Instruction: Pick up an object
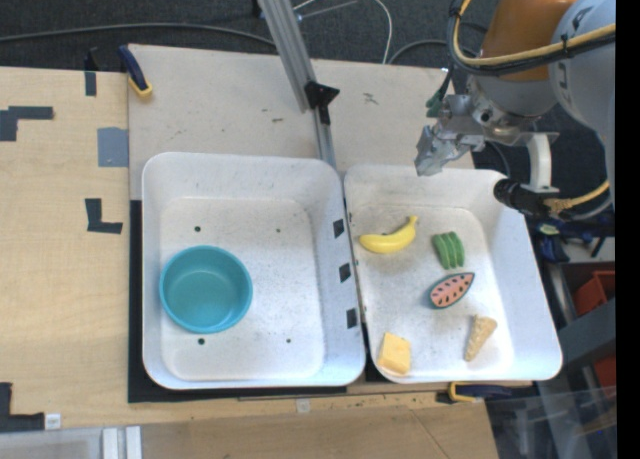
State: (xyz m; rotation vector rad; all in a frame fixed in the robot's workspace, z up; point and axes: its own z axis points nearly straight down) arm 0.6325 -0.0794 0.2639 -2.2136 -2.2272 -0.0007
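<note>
A wooden bench (60, 247) with dark tape marks carries two white bins. The left bin (240, 177) holds a blue bowl (205, 289). The right bin (520, 247) holds a banana (389, 237), green pepper (448, 248), watermelon slice (451, 289), cheese wedge (395, 354) and cone (480, 336). The gripper (436, 154) hangs above that bin's far rim, touching nothing; whether it is open, I cannot tell.

One fixed camera looks down at a slant on the tabletop (60, 197), taking in both bins (240, 182) whole.
</note>
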